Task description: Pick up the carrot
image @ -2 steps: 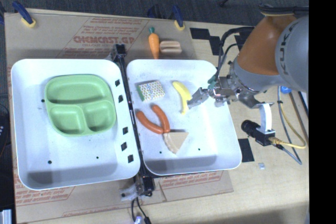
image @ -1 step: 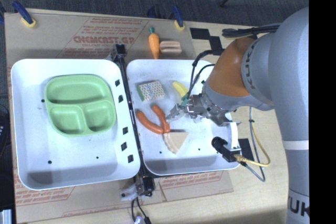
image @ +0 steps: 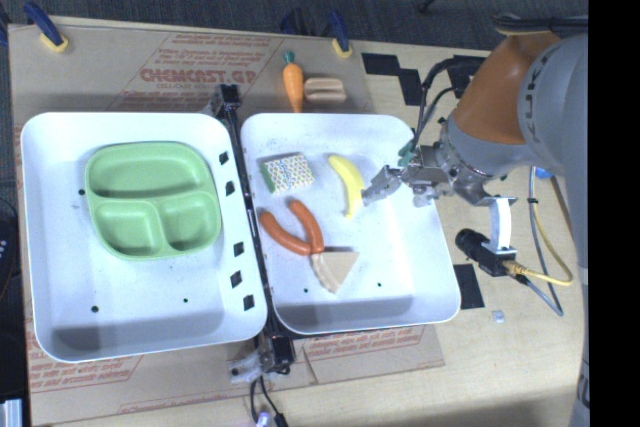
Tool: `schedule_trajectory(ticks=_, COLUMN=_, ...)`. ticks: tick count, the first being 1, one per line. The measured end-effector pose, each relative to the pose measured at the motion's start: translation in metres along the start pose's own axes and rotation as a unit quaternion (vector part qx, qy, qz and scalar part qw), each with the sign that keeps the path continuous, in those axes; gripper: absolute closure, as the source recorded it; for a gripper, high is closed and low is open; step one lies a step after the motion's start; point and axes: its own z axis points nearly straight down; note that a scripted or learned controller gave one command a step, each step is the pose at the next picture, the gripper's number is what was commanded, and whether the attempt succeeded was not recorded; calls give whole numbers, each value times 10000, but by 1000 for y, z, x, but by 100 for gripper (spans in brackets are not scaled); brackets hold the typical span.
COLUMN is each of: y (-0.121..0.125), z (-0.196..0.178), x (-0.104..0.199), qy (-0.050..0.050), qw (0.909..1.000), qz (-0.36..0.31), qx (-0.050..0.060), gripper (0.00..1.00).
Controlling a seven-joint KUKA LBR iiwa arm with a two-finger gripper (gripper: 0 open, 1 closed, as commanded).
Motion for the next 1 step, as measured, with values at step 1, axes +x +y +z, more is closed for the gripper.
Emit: schedule_trajectory(ticks=1, y=-57, z=70, x=59, qy=11, qw=9972, qz=-742, qx=14, gripper=0)
